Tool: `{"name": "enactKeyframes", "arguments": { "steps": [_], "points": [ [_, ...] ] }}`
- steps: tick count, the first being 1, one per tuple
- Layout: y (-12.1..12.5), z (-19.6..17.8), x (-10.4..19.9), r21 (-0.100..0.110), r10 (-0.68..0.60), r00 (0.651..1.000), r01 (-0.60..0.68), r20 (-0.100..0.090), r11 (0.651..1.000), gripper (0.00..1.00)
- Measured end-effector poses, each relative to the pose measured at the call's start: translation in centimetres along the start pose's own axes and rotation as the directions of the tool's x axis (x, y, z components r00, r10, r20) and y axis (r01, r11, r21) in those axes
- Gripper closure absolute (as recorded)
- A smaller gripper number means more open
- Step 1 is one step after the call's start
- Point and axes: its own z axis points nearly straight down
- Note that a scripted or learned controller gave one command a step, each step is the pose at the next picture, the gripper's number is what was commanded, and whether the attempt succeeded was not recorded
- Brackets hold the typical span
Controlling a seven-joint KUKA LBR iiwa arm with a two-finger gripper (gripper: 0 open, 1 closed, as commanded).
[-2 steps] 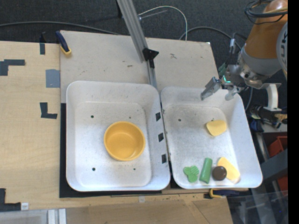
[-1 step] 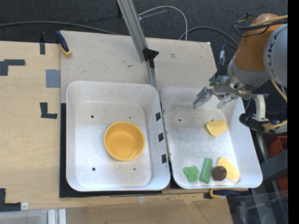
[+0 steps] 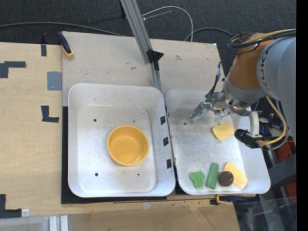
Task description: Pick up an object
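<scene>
While jaws [image 3: 199, 112] hover, yellow bowl [image 3: 128, 145] unlabelled, left bin [image 3: 77, 129].

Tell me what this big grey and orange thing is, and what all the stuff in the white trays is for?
It is a robot arm, reaching in from the right. One camera above the bench looks down on it. At the arm's tip is a pincer for grabbing things, and it holds nothing here. It hangs over the right tray, where a pale yellow piece, a green leafy toy, a green stick, a brown ball and another yellow piece lie. The left tray holds a yellow bowl. The robot should pick something up.
</scene>
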Motion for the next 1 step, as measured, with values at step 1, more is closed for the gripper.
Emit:
{"name": "enactKeyframes", "arguments": {
  "steps": [1],
  "points": [
    [-0.05, 5.35, 0.08, -0.006, 0.0, 1.0, 0.0, 0.002, 1.0, 0.0]
  ]
}}
